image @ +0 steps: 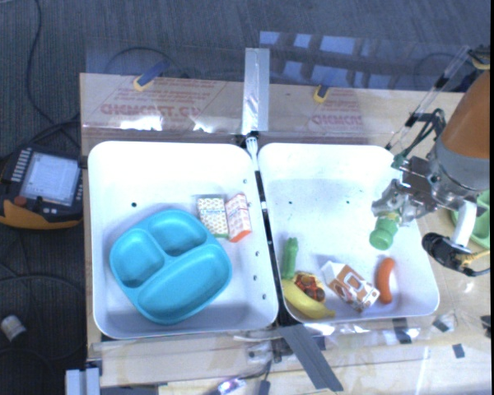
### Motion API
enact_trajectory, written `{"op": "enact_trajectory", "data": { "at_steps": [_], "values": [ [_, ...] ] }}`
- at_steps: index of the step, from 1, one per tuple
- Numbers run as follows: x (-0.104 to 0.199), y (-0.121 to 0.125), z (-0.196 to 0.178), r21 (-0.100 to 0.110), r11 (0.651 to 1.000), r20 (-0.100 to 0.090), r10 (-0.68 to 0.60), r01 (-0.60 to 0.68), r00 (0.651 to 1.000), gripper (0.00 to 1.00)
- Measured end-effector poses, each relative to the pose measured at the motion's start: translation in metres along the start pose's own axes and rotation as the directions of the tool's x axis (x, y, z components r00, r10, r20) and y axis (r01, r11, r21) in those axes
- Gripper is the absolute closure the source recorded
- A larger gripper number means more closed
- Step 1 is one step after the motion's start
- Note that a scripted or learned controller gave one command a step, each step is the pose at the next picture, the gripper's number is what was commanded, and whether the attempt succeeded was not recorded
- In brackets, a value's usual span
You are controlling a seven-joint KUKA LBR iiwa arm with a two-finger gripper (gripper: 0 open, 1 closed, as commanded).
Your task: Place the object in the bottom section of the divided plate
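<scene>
Hanging over the right bin's [346,159] far right side, the gripper [393,212] sits at the end of the arm [469,138], with a green bottle-shaped object [383,233] right at its fingertips; the bottle's top seems to sit between the fingers, so they look clamped on it, though the slant of the view leaves some doubt; I would judge the carry as the step in hand.

Doing it well means first confirming the hold; the bottle appears to hang tilted, gripped near one end, so it may swing or slip if the arm moves abruptly; a slow, level lift is the safer choice.

Taking the bottle as landmark: to its lower left lie a snack packet [351,287], a banana [306,303] and a green vegetable [290,257]; just below it lies an orange carrot-like piece [384,280]; none of these should be brushed on the way up.

Well to the bottle's left, across the ridge between bins, the blue divided plate [171,263] rests in the left bin [115,171]; its large bottom section [185,285] is the target; two small cartons [225,215] stand just beside the plate's upper right edge, on the direct path from the bottle; the carry should pass above them, then descend over the bottom section's middle and release low, so the round bottle does not roll into the smaller upper sections.
</scene>
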State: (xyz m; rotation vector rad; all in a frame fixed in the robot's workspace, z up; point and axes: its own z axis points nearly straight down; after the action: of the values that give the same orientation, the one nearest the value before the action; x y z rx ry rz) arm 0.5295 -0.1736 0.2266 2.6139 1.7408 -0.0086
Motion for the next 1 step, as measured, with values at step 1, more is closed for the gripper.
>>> {"op": "enact_trajectory", "data": {
  "at_steps": [1],
  "values": [
    [-0.0321,-0.0103,-0.0123,0.0,0.995,-0.003,0.097,-0.097,0.995,1.0]
  ]
}}
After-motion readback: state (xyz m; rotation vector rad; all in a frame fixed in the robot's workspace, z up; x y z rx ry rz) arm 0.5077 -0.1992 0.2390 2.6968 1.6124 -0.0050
